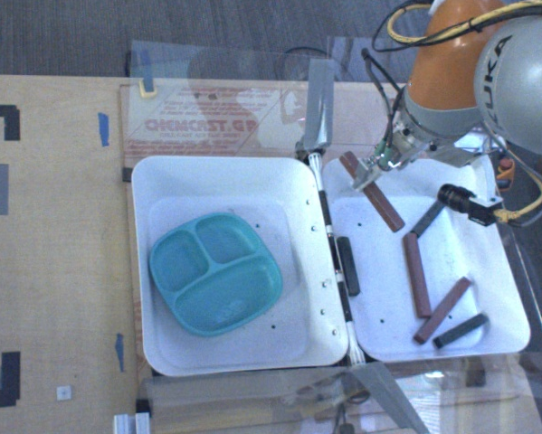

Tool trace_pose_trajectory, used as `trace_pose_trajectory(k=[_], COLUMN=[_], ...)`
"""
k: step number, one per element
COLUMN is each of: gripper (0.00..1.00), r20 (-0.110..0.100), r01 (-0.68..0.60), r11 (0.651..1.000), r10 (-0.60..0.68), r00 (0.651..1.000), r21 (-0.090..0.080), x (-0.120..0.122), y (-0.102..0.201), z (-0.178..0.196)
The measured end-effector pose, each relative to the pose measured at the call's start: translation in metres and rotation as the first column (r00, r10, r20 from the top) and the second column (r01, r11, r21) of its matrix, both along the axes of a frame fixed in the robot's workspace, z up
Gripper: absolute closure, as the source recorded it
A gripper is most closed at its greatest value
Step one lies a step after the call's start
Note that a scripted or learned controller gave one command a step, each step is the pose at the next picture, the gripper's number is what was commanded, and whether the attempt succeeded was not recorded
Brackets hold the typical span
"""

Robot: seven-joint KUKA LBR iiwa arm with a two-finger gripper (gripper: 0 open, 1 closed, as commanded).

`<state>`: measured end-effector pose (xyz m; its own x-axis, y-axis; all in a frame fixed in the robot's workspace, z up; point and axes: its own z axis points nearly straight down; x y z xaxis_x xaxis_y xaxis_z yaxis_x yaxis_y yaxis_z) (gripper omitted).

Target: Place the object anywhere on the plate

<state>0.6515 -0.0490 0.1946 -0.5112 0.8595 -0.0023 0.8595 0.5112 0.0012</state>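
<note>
Nearby, brown sticks; dark bars

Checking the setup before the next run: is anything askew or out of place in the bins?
One brown stick lies slanted over the right bin's far rim, partly outside it, under the gripper. The teal plate sits flat in the left bin.

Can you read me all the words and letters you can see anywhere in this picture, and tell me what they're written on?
"KUKA", partly cut off, in dark letters on the grey robot arm.
Faint red print on the pale cardboard sheet behind the bins: too blurred to read surely.
The teal divided plastic plate, the two shallow white bins and the brown and black sticks bear no words I can see.
</note>
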Motion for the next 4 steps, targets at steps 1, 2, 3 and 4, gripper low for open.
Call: trace_pose_trajectory(k=[1, 2, 3, 4], gripper=[1.0, 1.0, 1.0, 1.0], r20=[-0.002, -0.006, -0.004, 0.001], r01=[0.169, 0.375, 0.009, -0.13], r11=[0.986, 0.927, 1.0, 0.992], r10=[-0.169, -0.375, -0.009, 0.13], r00=[0.986, 0.927, 1.0, 0.992], r21=[0.001, 0.0, 0.001, 0.001], x=[-0.071, -0.13, -0.146, -0.073], y=[0.086, 0.171, 0.214, 0.202], z=[-0.01, 0.011, -0.005, 0.004])
